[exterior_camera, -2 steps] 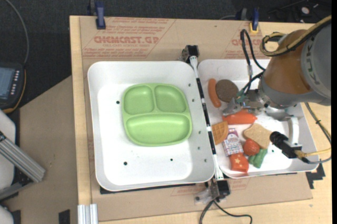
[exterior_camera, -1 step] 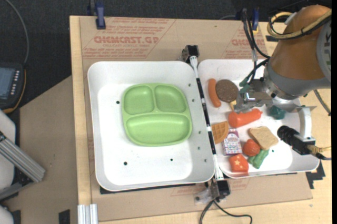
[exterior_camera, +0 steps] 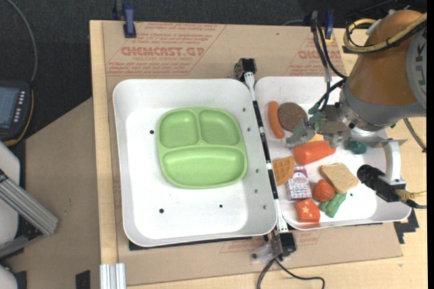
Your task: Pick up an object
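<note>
The right bin [exterior_camera: 380, 213] holds several toy foods. An orange sausage [exterior_camera: 274, 119] and a brown round patty [exterior_camera: 291, 115] lie at its far left. Nearer the front are an orange wedge [exterior_camera: 314, 152], a cracker [exterior_camera: 284, 169], a small printed box [exterior_camera: 298, 185], a bread slice [exterior_camera: 339, 177], a red tomato [exterior_camera: 324, 190], a green piece [exterior_camera: 333, 205] and a red-orange piece [exterior_camera: 307, 212]. My gripper [exterior_camera: 308, 131] hangs low over the bin, just right of the patty and above the orange wedge. Nothing shows as held in it.
The left bin [exterior_camera: 135, 165] bears a green divided plate [exterior_camera: 201, 147]. A black rail [exterior_camera: 261, 138] runs between the two bins. The arm's grey and orange body [exterior_camera: 383, 77] covers the right bin's far right part, and a black fitting [exterior_camera: 376, 180] juts out beside the bread.
</note>
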`<act>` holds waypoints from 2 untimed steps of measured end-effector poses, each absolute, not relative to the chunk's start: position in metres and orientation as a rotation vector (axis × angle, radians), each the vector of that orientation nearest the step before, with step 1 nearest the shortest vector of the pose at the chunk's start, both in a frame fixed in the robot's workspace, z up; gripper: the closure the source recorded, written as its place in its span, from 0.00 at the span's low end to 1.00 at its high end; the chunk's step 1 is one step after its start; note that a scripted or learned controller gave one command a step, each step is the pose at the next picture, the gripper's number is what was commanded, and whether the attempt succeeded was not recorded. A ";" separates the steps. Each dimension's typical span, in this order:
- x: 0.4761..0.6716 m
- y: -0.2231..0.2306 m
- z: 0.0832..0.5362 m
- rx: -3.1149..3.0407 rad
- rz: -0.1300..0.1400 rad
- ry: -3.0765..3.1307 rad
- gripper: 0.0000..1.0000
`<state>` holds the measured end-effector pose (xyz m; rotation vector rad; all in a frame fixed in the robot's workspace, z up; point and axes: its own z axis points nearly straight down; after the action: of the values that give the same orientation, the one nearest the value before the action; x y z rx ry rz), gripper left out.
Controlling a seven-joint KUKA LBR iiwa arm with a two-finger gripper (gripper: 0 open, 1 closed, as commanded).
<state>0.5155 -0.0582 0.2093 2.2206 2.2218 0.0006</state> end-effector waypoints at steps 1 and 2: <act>0.544 -0.114 0.096 2.222 -0.001 2.207 0.00; 0.542 -0.108 0.107 2.220 0.002 2.219 1.00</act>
<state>0.5425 -0.1082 0.1066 2.2197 2.2192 0.0015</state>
